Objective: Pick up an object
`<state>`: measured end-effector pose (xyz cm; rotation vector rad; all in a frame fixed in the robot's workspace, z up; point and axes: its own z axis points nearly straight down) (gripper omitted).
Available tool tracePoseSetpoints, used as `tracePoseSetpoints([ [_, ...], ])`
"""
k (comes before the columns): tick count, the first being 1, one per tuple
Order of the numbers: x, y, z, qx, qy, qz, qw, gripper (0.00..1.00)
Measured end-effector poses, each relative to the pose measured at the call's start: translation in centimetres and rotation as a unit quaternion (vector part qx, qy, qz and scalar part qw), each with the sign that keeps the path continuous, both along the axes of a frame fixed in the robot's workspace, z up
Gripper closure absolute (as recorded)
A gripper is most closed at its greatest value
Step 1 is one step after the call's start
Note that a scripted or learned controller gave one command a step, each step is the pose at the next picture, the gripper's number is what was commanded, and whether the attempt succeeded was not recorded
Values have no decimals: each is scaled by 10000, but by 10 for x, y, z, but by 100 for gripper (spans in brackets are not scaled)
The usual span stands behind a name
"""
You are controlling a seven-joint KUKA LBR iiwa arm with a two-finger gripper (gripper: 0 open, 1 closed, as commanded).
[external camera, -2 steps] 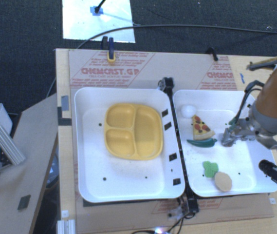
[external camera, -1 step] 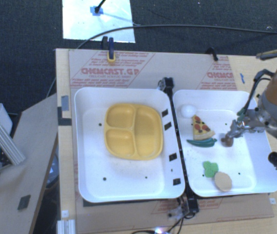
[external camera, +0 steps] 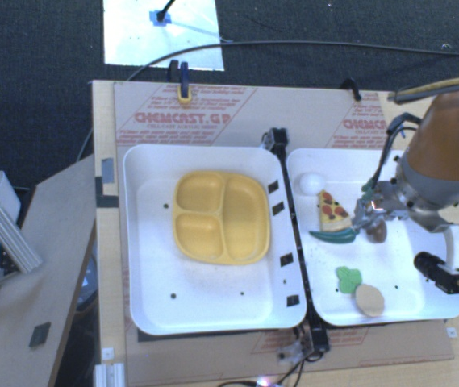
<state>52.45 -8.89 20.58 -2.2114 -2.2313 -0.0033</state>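
The right bin (external camera: pixel 411 297) holds several toy foods. A pizza slice (external camera: pixel 331 209) lies near its left wall, with a white ball (external camera: pixel 310 184) above it. Below the slice lies a curved teal pod (external camera: pixel 330 235). Further down are a small green piece (external camera: pixel 348 277) and a tan round cookie (external camera: pixel 369 299). My gripper (external camera: pixel 364 218) hangs low in the bin at the pod's right tip. A small brown object (external camera: pixel 377 231) lies just right of the gripper. The arm's orange band (external camera: pixel 447 131) hides the bin's upper right part.
The left bin (external camera: pixel 144 240) carries a yellow divided plate (external camera: pixel 221 216) at its middle. A black-clipped divider (external camera: pixel 287 232) separates the two bins. A black fitting (external camera: pixel 437 272) on the arm hangs over the right bin's lower right.
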Motion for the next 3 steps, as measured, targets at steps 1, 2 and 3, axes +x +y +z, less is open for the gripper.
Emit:
tracePoseSetpoints([
  [1, -9, 55, 13, 2, -8, 9, 10000, 100],
  [2, -16, 105, 22, 4, -4, 7, 10000, 100],
  [3, -18, 159, 31, 5, -1, 10, 10000, 100],
])
